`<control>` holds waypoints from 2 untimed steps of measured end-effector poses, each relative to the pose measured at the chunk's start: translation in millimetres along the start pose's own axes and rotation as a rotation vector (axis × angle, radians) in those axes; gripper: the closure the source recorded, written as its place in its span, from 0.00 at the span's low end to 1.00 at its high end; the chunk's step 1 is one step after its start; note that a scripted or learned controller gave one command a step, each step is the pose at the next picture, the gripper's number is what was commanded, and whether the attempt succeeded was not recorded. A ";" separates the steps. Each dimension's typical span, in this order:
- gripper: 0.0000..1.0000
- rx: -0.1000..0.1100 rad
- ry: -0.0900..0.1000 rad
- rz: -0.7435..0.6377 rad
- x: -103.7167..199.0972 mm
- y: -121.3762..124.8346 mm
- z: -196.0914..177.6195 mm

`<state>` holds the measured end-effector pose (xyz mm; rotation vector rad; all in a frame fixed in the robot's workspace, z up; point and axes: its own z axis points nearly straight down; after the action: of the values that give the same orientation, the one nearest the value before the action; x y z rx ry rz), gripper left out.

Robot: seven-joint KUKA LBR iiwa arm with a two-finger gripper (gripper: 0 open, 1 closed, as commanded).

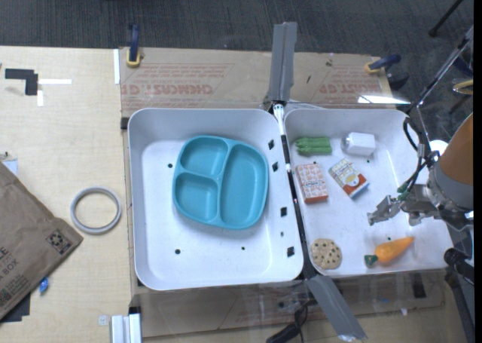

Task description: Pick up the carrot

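Hovering open-fingered just above the carrot [392, 250], which lies untouched near the right bin's [331, 117] front corner, the gripper [393, 210] has yet to descend, close and lift.

1. Two bins sit side by side on the tabletop [60, 138]; the left bin [143, 206] holds a divided plate [221, 182].
2. In the right bin [392, 119], a snack box [311, 182] lies left, a small carton [349, 176] right of it.
3. A pea pod [312, 145] and a white block [359, 142] lie behind them.
4. A cookie [325, 253] lies in front, the carrot [390, 250] to its right.
5. The gripper [398, 209] hangs just behind the carrot.
6. A tape ring [96, 209] lies left of the bins.
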<state>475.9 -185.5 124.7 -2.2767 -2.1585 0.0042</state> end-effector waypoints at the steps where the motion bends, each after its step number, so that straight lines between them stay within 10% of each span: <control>1: 0.00 0.000 0.000 0.000 0.0 0.0 0.0; 2: 0.00 0.000 0.000 0.000 0.0 0.0 0.0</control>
<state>475.9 -185.5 124.7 -2.2767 -2.1585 0.0042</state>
